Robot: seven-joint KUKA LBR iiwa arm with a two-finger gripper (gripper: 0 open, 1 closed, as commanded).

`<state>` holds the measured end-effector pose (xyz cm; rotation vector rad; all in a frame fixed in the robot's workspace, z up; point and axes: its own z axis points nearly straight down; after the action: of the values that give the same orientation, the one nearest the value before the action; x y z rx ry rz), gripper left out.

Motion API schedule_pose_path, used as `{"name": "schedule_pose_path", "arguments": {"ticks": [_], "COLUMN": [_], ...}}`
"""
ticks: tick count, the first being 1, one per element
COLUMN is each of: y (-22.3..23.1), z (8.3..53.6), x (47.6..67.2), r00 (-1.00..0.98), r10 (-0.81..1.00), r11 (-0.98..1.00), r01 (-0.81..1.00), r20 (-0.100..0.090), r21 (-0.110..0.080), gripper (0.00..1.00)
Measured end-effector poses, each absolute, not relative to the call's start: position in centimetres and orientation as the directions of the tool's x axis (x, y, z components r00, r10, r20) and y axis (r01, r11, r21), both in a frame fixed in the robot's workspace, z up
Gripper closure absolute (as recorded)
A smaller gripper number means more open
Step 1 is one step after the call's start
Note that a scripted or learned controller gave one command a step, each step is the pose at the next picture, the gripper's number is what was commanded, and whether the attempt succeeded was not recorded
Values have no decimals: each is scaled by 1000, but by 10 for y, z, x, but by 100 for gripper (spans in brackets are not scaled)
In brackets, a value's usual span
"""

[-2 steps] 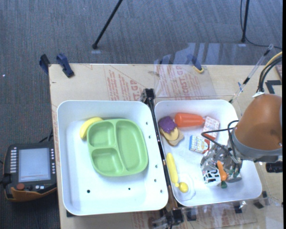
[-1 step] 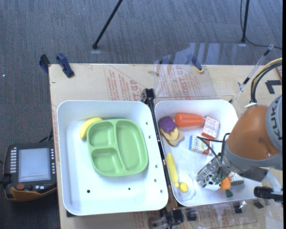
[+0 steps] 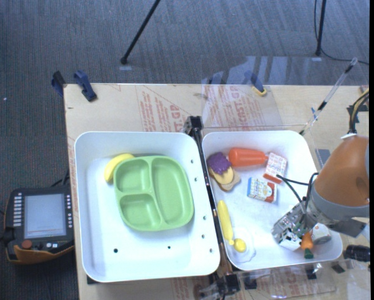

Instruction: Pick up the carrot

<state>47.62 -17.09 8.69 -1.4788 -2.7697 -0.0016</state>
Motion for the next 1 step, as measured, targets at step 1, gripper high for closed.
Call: {"name": "schedule_pose_path", "arguments": {"ticks": [1], "y": [-187], "z": [113], "x": [477], "r00": [-601], "r10": [799], "r11": [601], "r01": [799], "r20": [1], "r21": [1], "gripper": [100]}}
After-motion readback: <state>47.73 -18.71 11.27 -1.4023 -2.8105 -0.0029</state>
